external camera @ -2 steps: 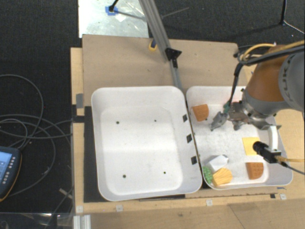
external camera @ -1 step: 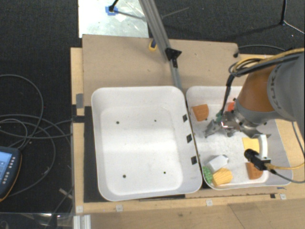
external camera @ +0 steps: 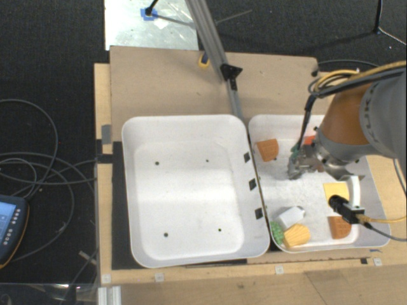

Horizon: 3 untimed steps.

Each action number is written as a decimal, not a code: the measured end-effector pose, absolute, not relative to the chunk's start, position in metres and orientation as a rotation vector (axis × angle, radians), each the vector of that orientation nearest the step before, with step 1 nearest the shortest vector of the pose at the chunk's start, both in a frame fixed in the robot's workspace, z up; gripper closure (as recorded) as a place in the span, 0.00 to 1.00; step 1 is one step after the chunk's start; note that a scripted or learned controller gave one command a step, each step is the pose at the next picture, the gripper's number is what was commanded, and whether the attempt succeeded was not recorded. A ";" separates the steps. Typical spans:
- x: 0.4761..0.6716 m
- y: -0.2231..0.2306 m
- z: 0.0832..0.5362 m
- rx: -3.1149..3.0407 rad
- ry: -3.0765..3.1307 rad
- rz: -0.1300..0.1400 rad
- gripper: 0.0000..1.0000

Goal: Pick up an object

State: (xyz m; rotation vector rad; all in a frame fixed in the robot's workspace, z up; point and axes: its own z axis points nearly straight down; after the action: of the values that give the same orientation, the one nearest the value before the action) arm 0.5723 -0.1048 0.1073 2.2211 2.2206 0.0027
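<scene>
Reaching in from the right, the arm [external camera: 356,116] holds its gripper [external camera: 297,167] low over the right bin [external camera: 270,124], above bare floor near the bin's middle. Finger state cannot be told; nothing shows between them. An orange block [external camera: 268,149] lies just left of the gripper, apart from it. Near the front wall sit a white piece [external camera: 290,216], a yellow block [external camera: 297,235] and a green item [external camera: 277,232]. A yellow card [external camera: 335,190] and an orange piece [external camera: 339,227] lie to the right. The left bin [external camera: 130,132] adjoins.

Both bins [external camera: 184,129] are white. An orange block [external camera: 268,149], a yellow block [external camera: 296,236], a yellow card [external camera: 335,190] and a green scrap [external camera: 277,232] lie there. The arm's band [external camera: 343,116] is orange.
</scene>
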 end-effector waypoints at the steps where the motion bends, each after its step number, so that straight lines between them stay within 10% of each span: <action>1: 0.575 -0.104 0.151 2.214 2.223 0.005 1.00; 3: 0.571 -0.107 0.240 2.212 2.223 0.006 1.00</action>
State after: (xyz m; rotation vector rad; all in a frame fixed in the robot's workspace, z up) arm 0.5713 -0.1075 0.2398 2.2117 2.2232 0.0059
